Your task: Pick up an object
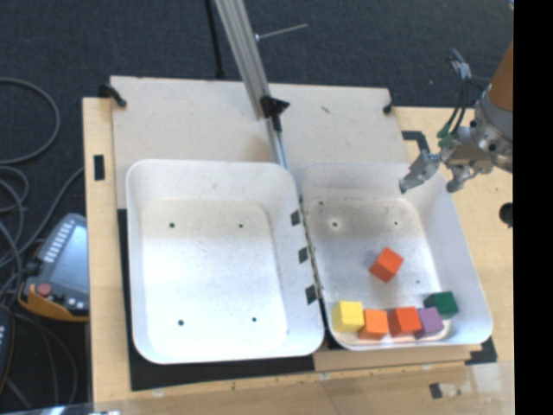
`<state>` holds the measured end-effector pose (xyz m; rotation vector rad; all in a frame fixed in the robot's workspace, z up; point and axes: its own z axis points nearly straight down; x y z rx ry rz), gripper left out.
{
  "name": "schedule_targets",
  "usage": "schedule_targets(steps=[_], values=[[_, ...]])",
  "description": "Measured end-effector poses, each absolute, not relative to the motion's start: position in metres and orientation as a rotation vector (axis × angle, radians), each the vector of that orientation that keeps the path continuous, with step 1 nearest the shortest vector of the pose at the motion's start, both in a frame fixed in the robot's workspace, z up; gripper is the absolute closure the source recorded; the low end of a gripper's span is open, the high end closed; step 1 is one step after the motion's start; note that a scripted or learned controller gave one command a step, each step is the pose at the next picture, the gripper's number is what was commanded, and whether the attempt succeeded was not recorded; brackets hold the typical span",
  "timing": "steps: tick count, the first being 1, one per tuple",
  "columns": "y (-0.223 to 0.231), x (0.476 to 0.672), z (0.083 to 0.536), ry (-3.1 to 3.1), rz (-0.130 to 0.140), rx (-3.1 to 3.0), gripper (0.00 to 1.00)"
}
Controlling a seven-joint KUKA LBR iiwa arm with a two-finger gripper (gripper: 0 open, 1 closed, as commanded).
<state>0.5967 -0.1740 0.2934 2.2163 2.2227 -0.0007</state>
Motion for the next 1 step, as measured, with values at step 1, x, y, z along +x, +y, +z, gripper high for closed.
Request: schedule_targets(steps=[1], values=[[-0.2069,0.5893,0.3346,2.215,0.001,2.218,0.0]])
